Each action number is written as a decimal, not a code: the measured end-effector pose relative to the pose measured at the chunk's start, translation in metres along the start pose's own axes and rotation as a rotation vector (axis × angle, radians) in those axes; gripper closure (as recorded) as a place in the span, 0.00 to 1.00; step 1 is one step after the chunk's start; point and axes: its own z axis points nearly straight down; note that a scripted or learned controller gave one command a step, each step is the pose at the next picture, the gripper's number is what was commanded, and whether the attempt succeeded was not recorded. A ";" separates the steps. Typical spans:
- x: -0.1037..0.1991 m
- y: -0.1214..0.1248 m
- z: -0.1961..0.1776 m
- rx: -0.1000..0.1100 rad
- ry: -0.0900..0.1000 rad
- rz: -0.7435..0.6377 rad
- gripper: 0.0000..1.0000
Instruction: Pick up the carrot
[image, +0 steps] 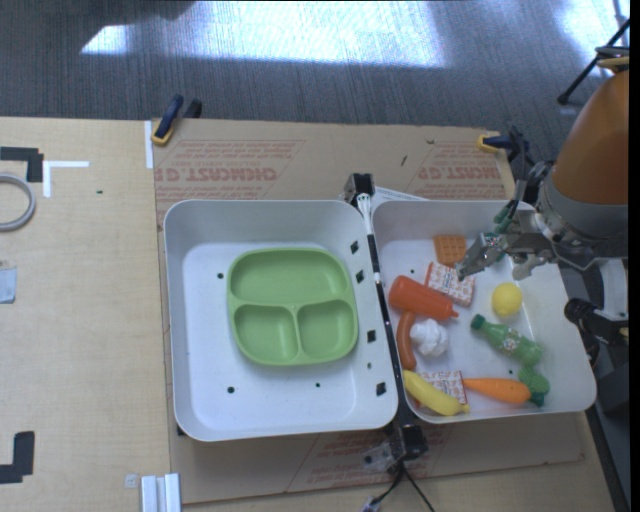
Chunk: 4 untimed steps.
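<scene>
A green three-compartment plastic plate (293, 305) sits in the left white bin (190, 330). In the right white bin (572, 345), the orange plastic carrot with a green top (500, 390) lies unpicked along the near rim, just beside a yellow toy banana (433, 393) and a green toy bottle (507, 340). The two-finger gripper (478, 255), whose opening cannot be judged, hovers toward the far rim, with crowded toys between it and the carrot.

Carrot (497, 390): orange, tapered body with a green leafy end. Lies flat on the floor of the right bin (570, 330), near the bin's front wall, toward its front right corner. Long axis runs roughly left to right; pointed tip toward the bin's middle, green end toward the bin's right wall. Free of any grip, resting on the bin floor. Surface looks intact.
</scene>
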 end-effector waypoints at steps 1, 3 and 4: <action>0.047 -0.042 0.045 0.001 0.001 0.143 0.00; 0.099 -0.034 0.046 0.003 0.000 0.692 0.00; 0.125 -0.062 0.046 0.003 0.000 0.610 0.00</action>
